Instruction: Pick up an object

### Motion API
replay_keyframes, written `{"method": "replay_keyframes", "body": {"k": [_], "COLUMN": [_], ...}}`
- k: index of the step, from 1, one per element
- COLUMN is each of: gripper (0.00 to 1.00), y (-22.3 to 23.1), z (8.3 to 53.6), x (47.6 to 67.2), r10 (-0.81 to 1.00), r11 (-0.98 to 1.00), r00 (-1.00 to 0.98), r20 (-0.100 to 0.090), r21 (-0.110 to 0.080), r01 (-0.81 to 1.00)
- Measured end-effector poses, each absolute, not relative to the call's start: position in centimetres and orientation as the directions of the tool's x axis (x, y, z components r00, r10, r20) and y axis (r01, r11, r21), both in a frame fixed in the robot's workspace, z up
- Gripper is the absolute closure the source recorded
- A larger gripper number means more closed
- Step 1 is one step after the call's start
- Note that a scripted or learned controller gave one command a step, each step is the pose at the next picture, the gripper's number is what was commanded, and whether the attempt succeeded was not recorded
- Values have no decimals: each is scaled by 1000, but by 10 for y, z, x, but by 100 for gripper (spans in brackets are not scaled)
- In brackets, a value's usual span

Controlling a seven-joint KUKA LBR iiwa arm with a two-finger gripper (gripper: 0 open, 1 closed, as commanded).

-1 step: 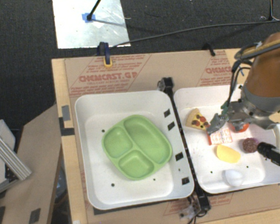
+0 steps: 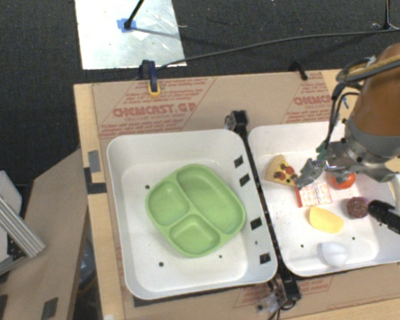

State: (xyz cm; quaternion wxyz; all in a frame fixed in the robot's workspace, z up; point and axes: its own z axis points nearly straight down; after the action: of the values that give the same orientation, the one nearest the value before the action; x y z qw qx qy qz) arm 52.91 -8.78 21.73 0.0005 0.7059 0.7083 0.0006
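Your gripper [image 2: 312, 173] hangs over the right bin [image 2: 385, 252], just right of the pizza slice [image 2: 280, 170]; whether it's wide or narrow, you cannot tell.

Divided plate [image 2: 195, 209] in left bin [image 2: 130, 198]; pizza slice [image 2: 281, 170] in right bin [image 2: 269, 142].

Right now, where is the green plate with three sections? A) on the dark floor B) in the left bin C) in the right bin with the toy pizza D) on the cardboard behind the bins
B: the green plate lies flat in the left bin, while the pizza slice sits in the right bin.
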Motion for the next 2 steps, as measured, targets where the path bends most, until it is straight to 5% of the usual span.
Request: {"method": "replay_keyframes", "body": {"k": [2], "gripper": [0], "y": [-92], "z": [111], "x": [529], "r10": [1000], "r11": [1], "r00": [-1], "r20": [1], "r21": [-3], "r01": [1000]}}
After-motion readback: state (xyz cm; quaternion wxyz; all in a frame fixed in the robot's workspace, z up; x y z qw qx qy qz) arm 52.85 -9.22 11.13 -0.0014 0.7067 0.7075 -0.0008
